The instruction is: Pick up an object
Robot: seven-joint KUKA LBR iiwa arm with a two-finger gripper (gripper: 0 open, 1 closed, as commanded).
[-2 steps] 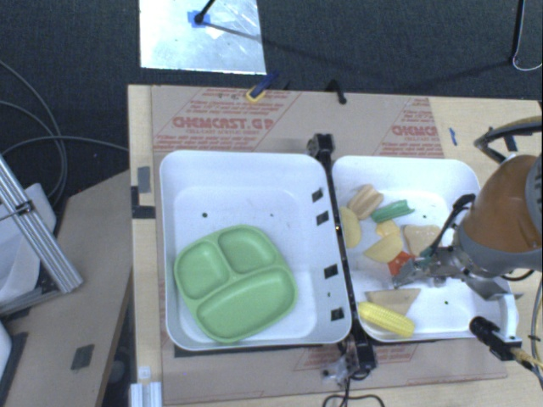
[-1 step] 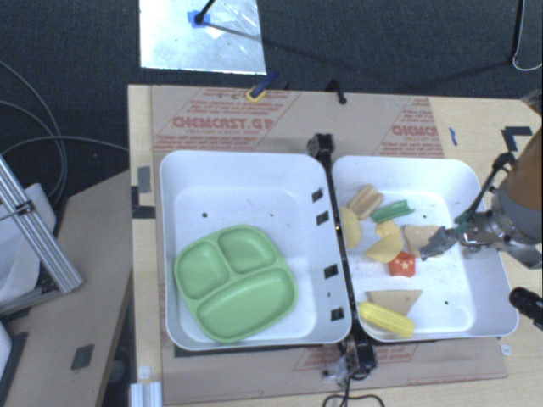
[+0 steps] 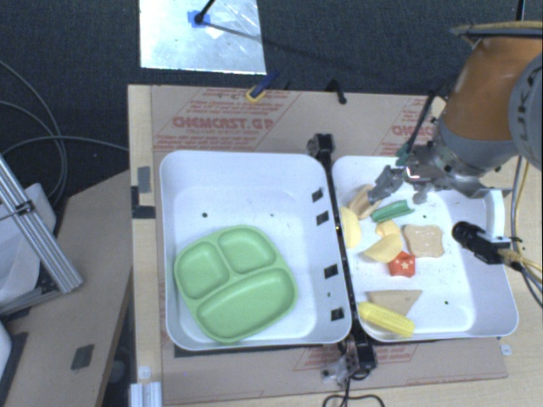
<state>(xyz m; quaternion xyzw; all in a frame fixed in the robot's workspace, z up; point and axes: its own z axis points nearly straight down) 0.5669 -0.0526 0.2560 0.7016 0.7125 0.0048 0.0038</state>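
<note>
Camera view: the grey arm with the orange band [image 3: 496, 75] reached in from the right over the right shallow white bin [image 3: 492, 312]. Its two-finger gripper [image 3: 403, 186] hung spread open above a green elongated plastic piece [image 3: 392, 211], with nothing between the fingers. Near that piece lay a yellow wedge [image 3: 383, 248], a tan toast slice [image 3: 423, 241], a red strawberry [image 3: 403, 264] and a yellow corn cob [image 3: 386, 318]. The left white bin [image 3: 182, 176] held a green three-compartment plastic plate [image 3: 234, 283].

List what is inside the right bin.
The right bin holds a corn cob, a red piece, a green piece, toast and yellow pieces. The arm covers its far corner.
</note>
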